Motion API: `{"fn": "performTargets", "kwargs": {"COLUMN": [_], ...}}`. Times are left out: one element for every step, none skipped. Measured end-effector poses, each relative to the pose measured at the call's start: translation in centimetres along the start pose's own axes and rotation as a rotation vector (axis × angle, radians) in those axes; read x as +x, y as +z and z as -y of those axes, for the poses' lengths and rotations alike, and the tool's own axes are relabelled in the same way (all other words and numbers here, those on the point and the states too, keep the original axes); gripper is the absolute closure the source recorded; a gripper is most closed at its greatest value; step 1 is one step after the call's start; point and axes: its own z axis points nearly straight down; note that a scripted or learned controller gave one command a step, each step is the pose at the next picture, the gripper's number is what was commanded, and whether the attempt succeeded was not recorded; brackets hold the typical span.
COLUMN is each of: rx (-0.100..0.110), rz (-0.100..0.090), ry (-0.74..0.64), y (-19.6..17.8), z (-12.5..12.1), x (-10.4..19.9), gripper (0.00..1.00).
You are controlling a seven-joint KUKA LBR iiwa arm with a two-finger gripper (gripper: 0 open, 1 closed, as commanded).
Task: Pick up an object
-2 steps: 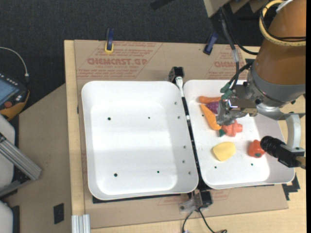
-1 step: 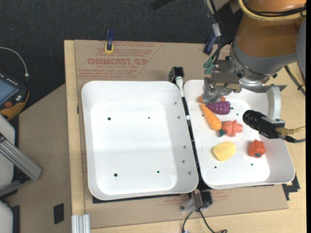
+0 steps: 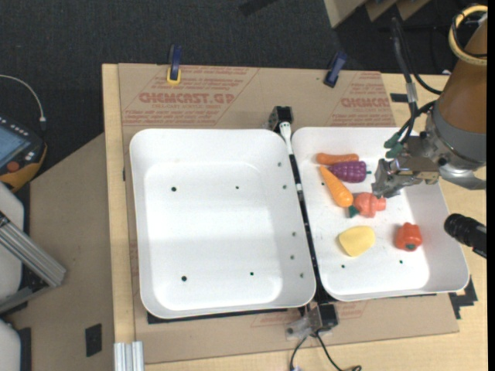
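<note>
The right bin [image 3: 433,277] holds several toy foods. A purple grape bunch [image 3: 349,171] lies near the back, with a small orange piece [image 3: 335,158] behind it and an orange carrot [image 3: 336,188] slanting in front. A pink-red strawberry [image 3: 370,205] rests near the bin's middle, a yellow lemon-like piece [image 3: 356,240] sits closer to the front, and a red pepper [image 3: 408,236] lies to its right. My gripper [image 3: 384,185] hangs low over the right bin, just above and behind the strawberry and to the right of the grapes. Nothing shows held in it.
The left bin [image 3: 155,284] is a white tray beside the right one, separated by a dark ridge [image 3: 298,199]. Both stand on a cardboard sheet [image 3: 232,91] held by blue clamps [image 3: 175,59] at the back. The arm reaches in from the right.
</note>
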Motion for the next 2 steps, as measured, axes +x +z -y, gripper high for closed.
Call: {"fn": "performTargets", "kwargs": {"rx": [0.001, -0.004], "rz": [-0.001, -0.004], "ry": [-0.002, -0.017], "y": [4.9, 4.1], "z": [1.1, 1.0], "x": [-7.1, -0.8], "gripper": [1.00, 1.00]}}
